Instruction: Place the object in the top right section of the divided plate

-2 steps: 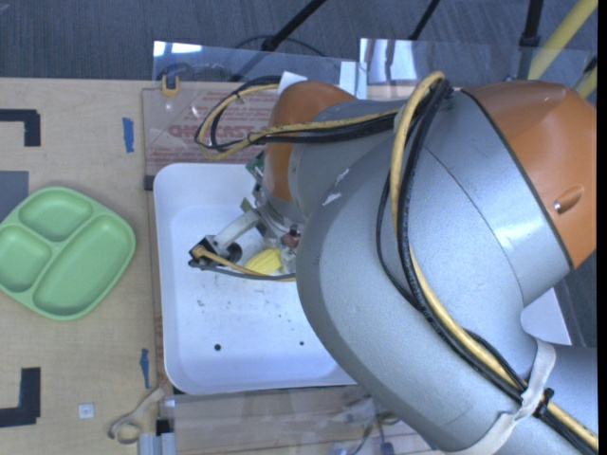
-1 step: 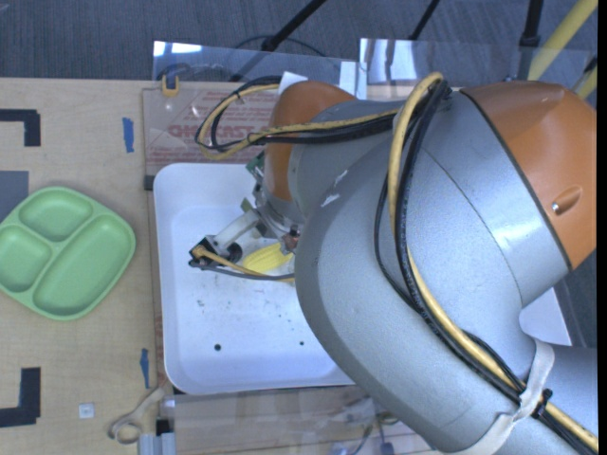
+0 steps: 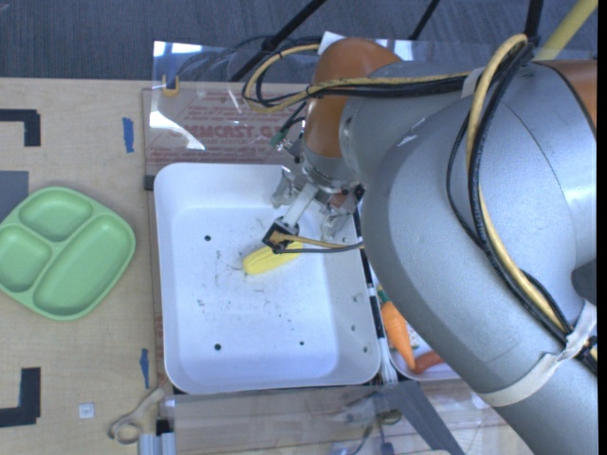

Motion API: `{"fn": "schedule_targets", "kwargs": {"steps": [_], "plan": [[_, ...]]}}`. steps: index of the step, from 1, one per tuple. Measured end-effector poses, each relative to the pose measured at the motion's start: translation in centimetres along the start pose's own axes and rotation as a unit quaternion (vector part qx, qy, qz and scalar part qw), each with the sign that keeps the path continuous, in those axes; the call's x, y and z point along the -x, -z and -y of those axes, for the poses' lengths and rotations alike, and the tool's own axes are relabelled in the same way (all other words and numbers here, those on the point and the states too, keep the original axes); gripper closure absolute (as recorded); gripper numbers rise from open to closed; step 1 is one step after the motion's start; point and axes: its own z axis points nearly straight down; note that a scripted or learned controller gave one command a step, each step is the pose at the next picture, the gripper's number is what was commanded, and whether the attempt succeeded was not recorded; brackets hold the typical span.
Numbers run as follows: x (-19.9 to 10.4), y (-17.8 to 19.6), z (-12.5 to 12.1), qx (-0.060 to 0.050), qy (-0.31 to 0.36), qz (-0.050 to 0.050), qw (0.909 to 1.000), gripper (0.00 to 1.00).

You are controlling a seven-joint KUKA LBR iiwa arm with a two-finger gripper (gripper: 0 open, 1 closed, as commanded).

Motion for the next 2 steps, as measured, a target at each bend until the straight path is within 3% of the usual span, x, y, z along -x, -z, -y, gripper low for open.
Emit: {"fn": "schedule_targets", "kwargs": {"steps": [1,2], "plan": [[0.0,1.0,0.1,0.000,0.001,0.002,1.0000,1.00],[-3.5,5.8,5.1,0.001,-0.069,0.005,0.9976,1.00]]}}
